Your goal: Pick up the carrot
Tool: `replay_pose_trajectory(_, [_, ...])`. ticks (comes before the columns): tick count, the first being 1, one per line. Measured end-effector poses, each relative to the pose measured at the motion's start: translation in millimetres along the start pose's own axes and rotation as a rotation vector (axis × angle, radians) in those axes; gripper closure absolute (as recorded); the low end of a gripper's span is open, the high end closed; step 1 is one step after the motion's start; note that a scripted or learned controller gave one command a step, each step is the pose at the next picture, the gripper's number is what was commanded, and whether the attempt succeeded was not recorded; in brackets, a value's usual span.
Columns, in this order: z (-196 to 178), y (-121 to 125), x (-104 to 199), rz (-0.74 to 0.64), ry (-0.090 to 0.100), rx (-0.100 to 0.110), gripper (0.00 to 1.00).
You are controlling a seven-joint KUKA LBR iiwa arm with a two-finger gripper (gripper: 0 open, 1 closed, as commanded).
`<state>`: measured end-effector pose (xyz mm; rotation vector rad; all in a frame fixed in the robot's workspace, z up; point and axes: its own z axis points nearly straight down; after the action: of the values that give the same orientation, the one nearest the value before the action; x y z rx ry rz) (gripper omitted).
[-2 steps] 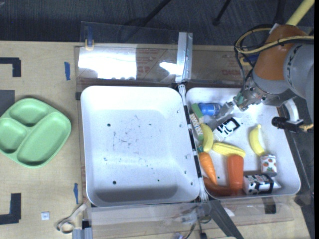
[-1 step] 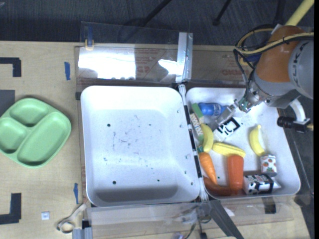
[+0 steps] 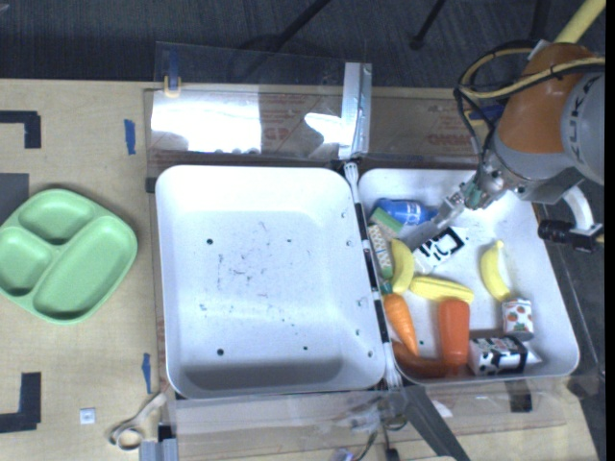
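The carrot (image 3: 401, 324) is orange and tapered. It lies at the left wall of the right bin (image 3: 555, 286), pointing toward the front, beside a yellow banana (image 3: 440, 288) and an upright orange cylinder (image 3: 454, 334). My gripper (image 3: 434, 232) reaches down from the orange-banded wrist (image 3: 533, 113) into the back of that bin. It hovers over a blue can (image 3: 405, 209) and a black-and-white card (image 3: 443, 247), well behind the carrot and apart from it.
The right bin also holds a second banana (image 3: 494, 272), a snack bar (image 3: 381, 247), a small spotted cube (image 3: 518, 315) and a black-and-white can (image 3: 501, 355). The left bin (image 3: 259, 277) adjoins it. A green divided plate (image 3: 62, 254) sits at the far left.
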<state>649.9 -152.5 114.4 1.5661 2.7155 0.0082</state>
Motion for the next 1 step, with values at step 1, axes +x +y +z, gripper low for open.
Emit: replay_pose_trajectory(1, [-86.5,-66.5,93.8,-0.027,0.003,0.005,1.00])
